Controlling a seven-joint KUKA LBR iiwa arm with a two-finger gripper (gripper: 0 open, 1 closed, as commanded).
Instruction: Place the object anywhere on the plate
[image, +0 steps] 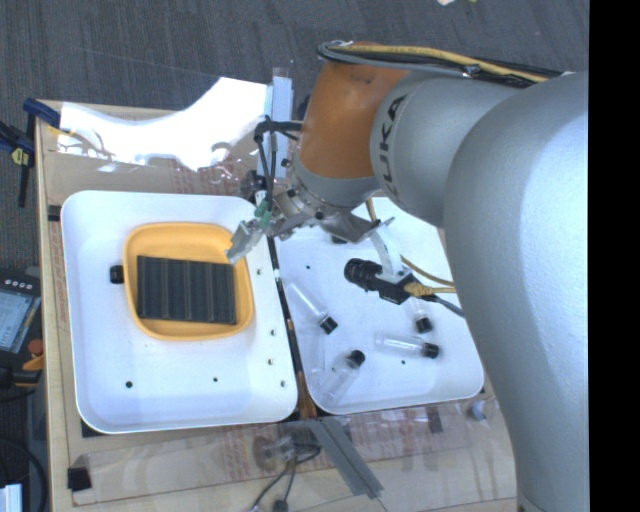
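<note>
Arm: grey, with an orange band, it comes in from the right and covers much of the right side of the bench.

Left bin and right bin: white and shallow, side by side, with their inner edges nearly touching.

Plate: yellow with rounded corners, it sits in the upper middle of the left bin. A dark ribbed block lies flat on it and covers most of its floor.

Gripper: it points down and to the left, with its tip over the plate's upper right rim, just beside the ribbed block's top right corner. I cannot tell whether it is clenched or released. The pale tip may be a held piece or part of the gripper itself; this cannot be made out.

Vials: clear tubes with black caps lie loose on the right bin's floor. One is near the inner wall, one is toward the right, and one is near the front edge. None of these is on the plate. A lone cap sits just above the right-hand vial.

Black bit: small, it is in the left bin, touching or just beside the plate's left rim.
</note>
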